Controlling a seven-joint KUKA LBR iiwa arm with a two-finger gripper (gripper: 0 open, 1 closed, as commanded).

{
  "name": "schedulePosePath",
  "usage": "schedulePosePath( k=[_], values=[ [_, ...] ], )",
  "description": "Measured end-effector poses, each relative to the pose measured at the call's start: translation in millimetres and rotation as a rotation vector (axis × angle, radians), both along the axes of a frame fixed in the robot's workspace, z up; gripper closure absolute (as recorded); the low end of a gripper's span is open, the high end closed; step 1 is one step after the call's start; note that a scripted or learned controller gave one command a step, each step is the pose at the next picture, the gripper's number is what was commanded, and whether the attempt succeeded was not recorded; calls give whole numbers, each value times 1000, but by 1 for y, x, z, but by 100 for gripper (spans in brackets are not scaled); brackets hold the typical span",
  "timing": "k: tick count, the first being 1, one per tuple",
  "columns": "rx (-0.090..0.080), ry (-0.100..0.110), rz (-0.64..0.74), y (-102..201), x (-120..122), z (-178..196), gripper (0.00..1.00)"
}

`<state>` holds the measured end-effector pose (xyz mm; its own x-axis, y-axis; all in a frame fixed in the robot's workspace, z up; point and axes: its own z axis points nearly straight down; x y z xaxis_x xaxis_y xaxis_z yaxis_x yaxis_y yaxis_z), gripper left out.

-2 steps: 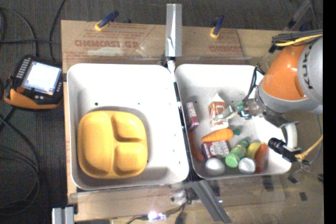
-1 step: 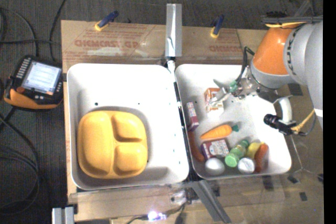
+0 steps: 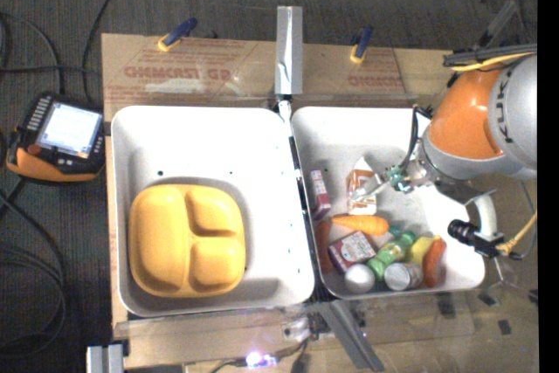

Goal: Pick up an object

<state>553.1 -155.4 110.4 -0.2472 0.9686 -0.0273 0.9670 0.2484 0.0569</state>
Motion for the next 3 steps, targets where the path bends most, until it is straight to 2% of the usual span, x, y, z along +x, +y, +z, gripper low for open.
schedulePosePath(
  k=[1, 2, 3],
  values=[
    [2, -10, -86, 13, -35, 0, 0],
    [6, 16, -72, 23, 39, -1, 0],
    [8, 21, 13, 12, 112, -1, 0]
  ],
)
